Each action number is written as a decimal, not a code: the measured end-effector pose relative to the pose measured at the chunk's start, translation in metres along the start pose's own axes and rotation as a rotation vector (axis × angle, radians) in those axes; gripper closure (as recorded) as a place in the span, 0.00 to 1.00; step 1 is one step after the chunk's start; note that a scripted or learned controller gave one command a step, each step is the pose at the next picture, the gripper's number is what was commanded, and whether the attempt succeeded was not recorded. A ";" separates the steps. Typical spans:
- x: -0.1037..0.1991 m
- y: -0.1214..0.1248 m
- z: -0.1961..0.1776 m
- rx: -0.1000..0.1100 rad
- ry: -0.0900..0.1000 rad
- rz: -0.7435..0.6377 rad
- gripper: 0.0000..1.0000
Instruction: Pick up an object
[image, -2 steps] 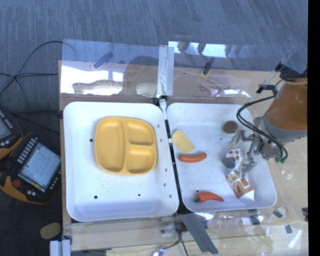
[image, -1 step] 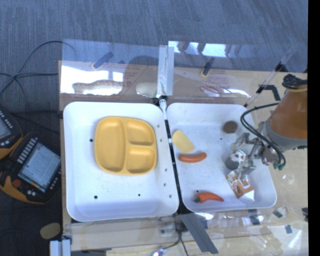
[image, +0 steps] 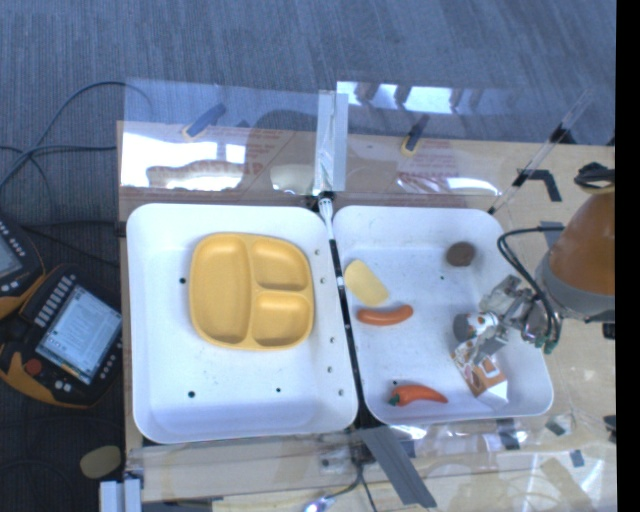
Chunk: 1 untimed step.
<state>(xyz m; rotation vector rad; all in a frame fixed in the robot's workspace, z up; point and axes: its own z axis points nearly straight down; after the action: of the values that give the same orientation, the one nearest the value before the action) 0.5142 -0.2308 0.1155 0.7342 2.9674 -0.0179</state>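
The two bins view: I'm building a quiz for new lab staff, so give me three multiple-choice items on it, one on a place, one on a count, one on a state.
1. Where does the yellow divided tray lie?
A. left bin
B. right bin
C. bench

2. How many compartments does the tray have?
A. two
B. three
C. five

3. How does the tray lie?
A. flat, open side up
B. upside down
C. propped on the bin wall

Key: 1 A, it sits in the left bin, apart from the hot dog and chili pepper in the right bin. 2 B, one long and two smaller. 3 A, its hollows face up.
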 end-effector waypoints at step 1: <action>-0.007 0.001 -0.020 0.000 -0.019 -0.002 1.00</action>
<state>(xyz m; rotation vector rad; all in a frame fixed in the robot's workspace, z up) 0.5195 -0.2327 0.1356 0.7274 2.9502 -0.0251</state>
